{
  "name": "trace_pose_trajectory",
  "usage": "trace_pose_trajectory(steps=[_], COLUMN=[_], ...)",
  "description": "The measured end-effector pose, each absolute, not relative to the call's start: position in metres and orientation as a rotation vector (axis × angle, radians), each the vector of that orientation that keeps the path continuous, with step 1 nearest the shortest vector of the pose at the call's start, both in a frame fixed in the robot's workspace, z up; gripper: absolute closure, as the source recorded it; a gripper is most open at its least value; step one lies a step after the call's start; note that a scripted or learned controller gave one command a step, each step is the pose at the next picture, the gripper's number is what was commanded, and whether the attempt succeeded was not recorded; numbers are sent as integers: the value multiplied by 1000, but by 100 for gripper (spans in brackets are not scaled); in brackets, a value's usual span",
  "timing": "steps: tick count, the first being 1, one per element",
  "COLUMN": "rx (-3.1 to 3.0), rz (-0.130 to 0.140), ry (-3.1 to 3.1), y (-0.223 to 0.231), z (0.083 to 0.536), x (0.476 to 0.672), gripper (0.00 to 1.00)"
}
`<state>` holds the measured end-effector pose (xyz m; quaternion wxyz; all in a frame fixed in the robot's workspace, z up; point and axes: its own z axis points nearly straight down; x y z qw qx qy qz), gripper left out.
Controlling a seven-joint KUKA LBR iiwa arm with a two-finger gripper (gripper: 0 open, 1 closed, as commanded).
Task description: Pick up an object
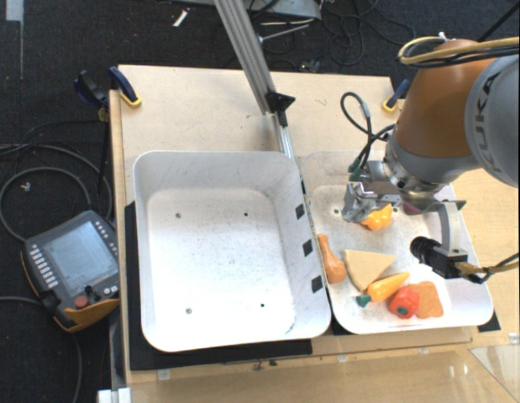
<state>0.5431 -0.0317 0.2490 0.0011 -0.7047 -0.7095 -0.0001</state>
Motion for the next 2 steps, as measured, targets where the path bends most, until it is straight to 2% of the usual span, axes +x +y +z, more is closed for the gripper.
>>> trace_pose_trajectory(steps=[1, 2], rx=[-2211, -2213], rz=[0, -4], ry=[-2228, -2230], y=[23, 75], z=[242, 250], x=[542, 551], gripper=[100, 100])
